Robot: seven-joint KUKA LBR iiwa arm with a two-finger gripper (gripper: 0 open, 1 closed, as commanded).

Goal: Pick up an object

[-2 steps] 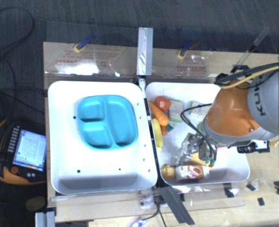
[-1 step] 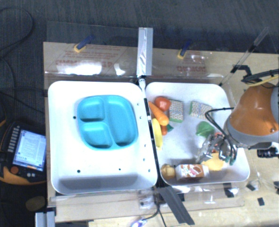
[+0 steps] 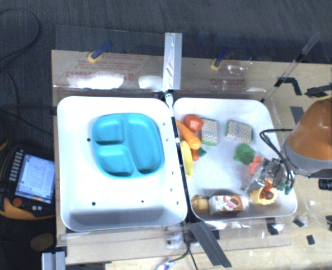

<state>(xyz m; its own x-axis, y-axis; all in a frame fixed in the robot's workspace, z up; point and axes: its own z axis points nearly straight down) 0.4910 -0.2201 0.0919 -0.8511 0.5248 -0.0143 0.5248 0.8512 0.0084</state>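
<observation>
My gripper (image 3: pixel 269 180) is down in the right bin (image 3: pixel 222 107), near its front right corner. It hangs right over a small yellow and red toy (image 3: pixel 265 195) and next to a small red piece (image 3: pixel 256 163). A green piece (image 3: pixel 245 152) lies just behind these. A bottle with a red and white label (image 3: pixel 228 203) lies along the bin's front wall, with a brown round thing (image 3: pixel 198 203) at its left end. The gripper's body hides what lies beneath it.
An orange carrot (image 3: pixel 188 135), a red tomato (image 3: pixel 193 121) and a yellow banana (image 3: pixel 187 158) lie by the right bin's left wall. Two speckled blocks (image 3: pixel 210 131) (image 3: pixel 239 130) sit at the back. The left bin (image 3: pixel 76 207) holds a blue divided plate (image 3: pixel 128 143).
</observation>
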